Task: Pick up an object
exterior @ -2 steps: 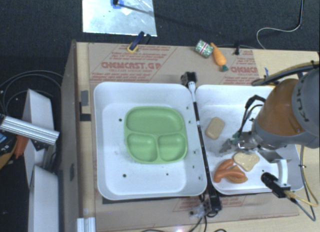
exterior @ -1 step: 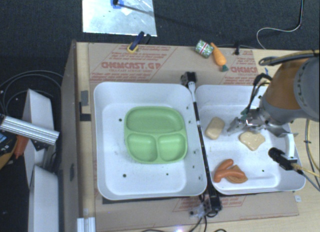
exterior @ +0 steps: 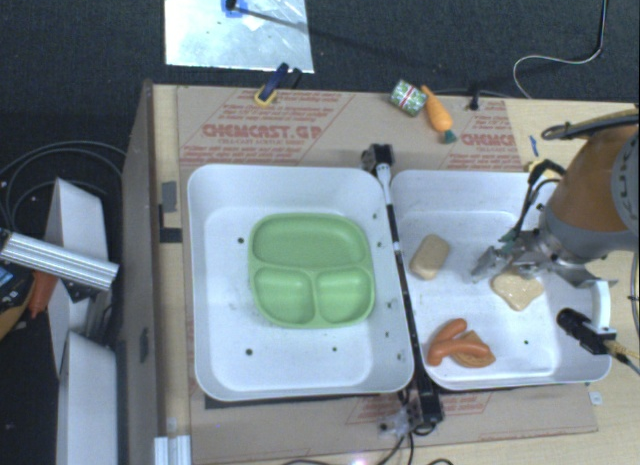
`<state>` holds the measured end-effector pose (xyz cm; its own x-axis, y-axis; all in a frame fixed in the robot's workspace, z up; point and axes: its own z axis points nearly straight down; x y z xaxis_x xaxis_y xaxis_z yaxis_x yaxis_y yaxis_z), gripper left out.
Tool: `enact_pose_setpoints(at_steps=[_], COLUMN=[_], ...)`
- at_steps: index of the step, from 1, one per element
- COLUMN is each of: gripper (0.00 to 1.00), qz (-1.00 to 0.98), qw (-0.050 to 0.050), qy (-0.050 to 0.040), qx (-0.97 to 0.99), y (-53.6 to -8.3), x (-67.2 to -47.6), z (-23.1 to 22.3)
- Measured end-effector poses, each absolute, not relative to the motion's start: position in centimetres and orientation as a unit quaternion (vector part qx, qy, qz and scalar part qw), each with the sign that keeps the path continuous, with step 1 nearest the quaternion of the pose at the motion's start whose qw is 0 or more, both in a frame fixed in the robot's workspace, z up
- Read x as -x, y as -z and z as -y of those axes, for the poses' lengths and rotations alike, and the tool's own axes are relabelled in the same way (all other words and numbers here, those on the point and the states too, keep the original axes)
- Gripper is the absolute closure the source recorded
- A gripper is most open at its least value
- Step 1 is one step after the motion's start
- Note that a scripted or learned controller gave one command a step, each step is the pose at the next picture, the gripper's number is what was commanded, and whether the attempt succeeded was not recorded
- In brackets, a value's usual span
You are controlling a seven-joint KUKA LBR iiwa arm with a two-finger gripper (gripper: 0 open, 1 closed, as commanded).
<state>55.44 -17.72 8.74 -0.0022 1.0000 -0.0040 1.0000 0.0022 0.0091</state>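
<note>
The right bin [exterior: 470, 203] holds three things. A tan bread-like piece [exterior: 430, 255] lies near its left wall. A pale beige lump [exterior: 519, 293] rests toward the right. A pair of orange sausages [exterior: 459, 344] lies near the front edge. My gripper [exterior: 503, 261] hangs low in this bin, between the bread piece and the beige lump, just above and left of the lump and seemingly touching its upper edge. The grey arm with its orange band [exterior: 600, 193] comes in from the right and hides the bin's right side.
The left bin [exterior: 220, 253] carries a green divided plate [exterior: 311, 269]. A black rail [exterior: 395, 253] separates the bins. Behind them on the cardboard lie a small green can [exterior: 407, 96], a toy carrot [exterior: 438, 113] and a blue-yellow clip [exterior: 273, 84].
</note>
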Motion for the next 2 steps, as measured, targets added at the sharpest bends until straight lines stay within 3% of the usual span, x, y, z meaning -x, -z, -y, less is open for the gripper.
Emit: enact_pose_setpoints(at_steps=[1, 2], gripper=[0.00, 0.00], qz=[-0.707, -0.708], qw=[0.002, 0.003], qy=[-0.0004, -0.0014], qx=[-0.707, -0.707], y=[-12.9, -8.7], x=[-54.9, -54.5], z=[20.7, 20.7])
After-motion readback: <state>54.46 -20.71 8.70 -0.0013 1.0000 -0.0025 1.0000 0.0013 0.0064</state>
